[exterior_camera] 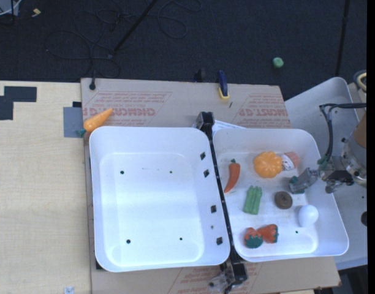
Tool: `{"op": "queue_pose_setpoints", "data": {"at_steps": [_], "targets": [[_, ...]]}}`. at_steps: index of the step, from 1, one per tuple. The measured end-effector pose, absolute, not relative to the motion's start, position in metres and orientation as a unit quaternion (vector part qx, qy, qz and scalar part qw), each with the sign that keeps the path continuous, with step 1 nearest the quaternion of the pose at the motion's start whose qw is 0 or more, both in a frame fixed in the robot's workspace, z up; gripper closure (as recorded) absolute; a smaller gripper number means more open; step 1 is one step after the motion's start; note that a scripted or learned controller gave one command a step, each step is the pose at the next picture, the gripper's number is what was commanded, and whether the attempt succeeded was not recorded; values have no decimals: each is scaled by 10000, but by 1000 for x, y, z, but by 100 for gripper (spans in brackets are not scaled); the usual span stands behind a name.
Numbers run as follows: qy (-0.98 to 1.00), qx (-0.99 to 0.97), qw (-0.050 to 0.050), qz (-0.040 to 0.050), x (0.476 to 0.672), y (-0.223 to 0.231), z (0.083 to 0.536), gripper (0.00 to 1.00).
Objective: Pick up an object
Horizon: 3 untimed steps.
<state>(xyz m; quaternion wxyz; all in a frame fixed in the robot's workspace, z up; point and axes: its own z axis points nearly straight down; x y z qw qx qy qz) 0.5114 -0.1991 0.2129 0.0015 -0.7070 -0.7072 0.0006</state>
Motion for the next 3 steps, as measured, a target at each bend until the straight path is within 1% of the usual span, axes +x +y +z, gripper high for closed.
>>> {"op": "queue_pose_setpoints", "data": {"at_steps": [1,2,3], "targets": [[-7076,-7066,55,27,540,-211,87,0],[-7094,-7048,8,-12,601,-164,87,0],[-7093,-7049,2,-11,646,-114,88,0]]}}
